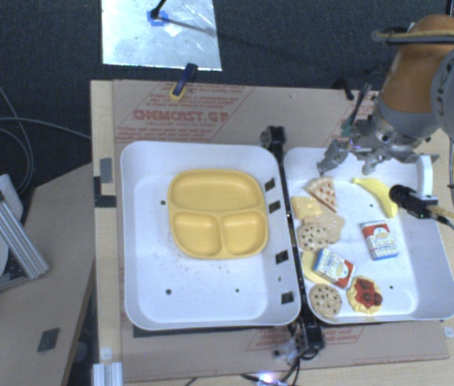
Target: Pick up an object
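Hovering over the far edge of the right bin (439, 292), gripper (350, 158) sits above bare floor just beyond the toy food. Fingers look spread apart w/ nothing between them, so no grasp yet.

Candidate objs are all in the right bin, mostly crowded along its left wall: pizza slice (323, 191) closest to the gripper, banana (378, 193) just right of it, cheese wedge (305, 208) and cookie (316, 234) below.

Risks, my read:
- Straight descent from here prob lands on bare bin floor, between pizza slice and banana → empty close.
- Pizza slice, cheese wedge, cookie are touching or overlapping. Going for one likely nudges the others or clips two at once, then slips.
- Flat items (cookie, 2nd cookie (325, 299), small pizza (366, 294)) lie low on the floor; fingers may skid over them.
- Stuff near the left wall/divider (287, 215): a finger could hit the wall before closing.
- Black cylinder (410, 199) on the wrist side hangs near the banana tip, could bump it on the way down.

Easier targets imo: carton (380, 240), standing apart w/ clear space round it, or the banana. Snack packet (335, 267) is close to the cookie.

Left bin (142, 296) holds just the yellow divided plate (216, 214), not in the way.
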